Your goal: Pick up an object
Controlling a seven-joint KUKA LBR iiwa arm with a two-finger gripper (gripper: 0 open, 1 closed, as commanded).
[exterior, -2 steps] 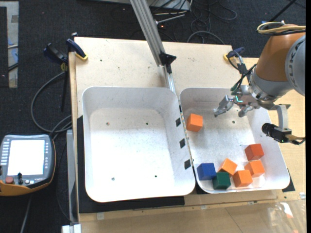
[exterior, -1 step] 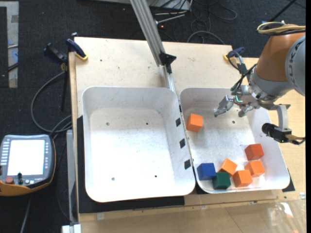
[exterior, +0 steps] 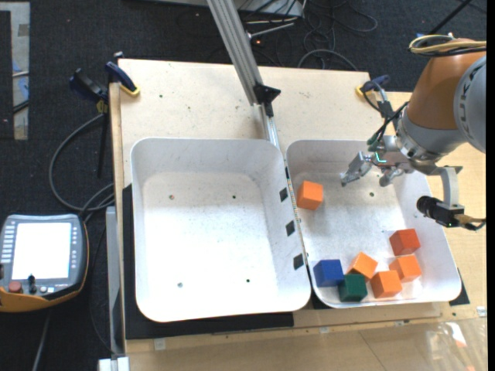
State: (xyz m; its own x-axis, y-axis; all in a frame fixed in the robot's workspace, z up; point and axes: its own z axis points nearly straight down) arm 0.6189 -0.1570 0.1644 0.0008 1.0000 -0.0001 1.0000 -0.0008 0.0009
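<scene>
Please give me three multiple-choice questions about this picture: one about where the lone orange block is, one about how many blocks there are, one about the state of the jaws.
1. Where does the lone orange block lie?
A. In the left bin
B. In the right bin, near its left wall
C. On the bench outside the bins

2. How many blocks lie in the right bin?
A. Three
B. Five
C. Seven

3. What is between the jaws of the gripper?
A. Nothing
B. The blue block
C. The green block

Answers: 1 B, it sits apart from the others, beside the wall between the bins. 2 C, five orange ones, a blue block and a green block. 3 A, the jaws stand spread above bare bin floor.
</scene>
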